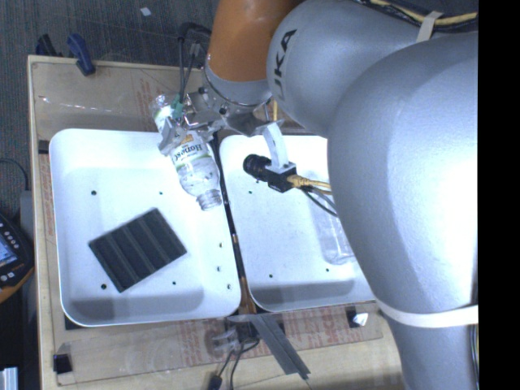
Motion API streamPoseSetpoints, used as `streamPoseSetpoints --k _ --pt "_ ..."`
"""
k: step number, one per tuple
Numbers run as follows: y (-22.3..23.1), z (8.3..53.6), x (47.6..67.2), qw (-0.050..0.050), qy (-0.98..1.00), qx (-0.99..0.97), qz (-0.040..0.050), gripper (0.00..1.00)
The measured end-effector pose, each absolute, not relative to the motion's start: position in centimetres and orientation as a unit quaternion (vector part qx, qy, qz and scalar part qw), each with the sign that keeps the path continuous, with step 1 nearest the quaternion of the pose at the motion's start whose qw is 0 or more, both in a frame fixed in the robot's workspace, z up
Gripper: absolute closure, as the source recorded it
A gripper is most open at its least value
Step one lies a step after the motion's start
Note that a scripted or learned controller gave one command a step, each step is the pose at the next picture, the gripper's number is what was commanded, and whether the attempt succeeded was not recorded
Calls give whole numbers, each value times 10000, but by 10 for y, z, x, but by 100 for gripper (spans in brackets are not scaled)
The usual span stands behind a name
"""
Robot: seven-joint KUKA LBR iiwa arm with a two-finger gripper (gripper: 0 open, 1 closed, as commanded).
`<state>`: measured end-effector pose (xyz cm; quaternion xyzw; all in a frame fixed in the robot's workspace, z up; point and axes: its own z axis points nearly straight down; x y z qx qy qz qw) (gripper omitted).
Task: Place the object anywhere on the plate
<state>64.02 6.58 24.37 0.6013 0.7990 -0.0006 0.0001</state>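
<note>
- The grey arm [382,136] is reaching in over the two white bins; its orange band [244,27] is sitting just above the wrist.
- The claw [180,119] is hanging over the far edge of the left bin [73,218], near the seam between the bins; its fingers are closing on the upper end of a clear plastic bottle [193,162], so the claw is gripping the bottle.
- The bottle is slanting down and away from the claw toward the near side, its capped end lowest; its label is facing the camera, and it is hanging over the left bin, close to the dividing rim.
- The dark ribbed plate [138,249] is lying flat on the left bin's floor, well apart from the claw, toward the near side and further left; the bottle is not touching it.
- A black cable fitting [268,171] is hanging from the wrist over the right bin [284,258], just beside the claw on its right.
- A blue clamp [81,54] is sitting at the desk's [106,84] far left corner, well apart from the claw.
</note>
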Motion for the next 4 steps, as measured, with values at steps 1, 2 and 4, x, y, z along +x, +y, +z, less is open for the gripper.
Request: streamPoseSetpoints --k 1,2,4 --pt "54 240 656 5 7722 6354 -2 100" --pt "55 237 656 -1 7548 6559 -5 100" --pt "51 259 656 1 7296 6838 -8 100"
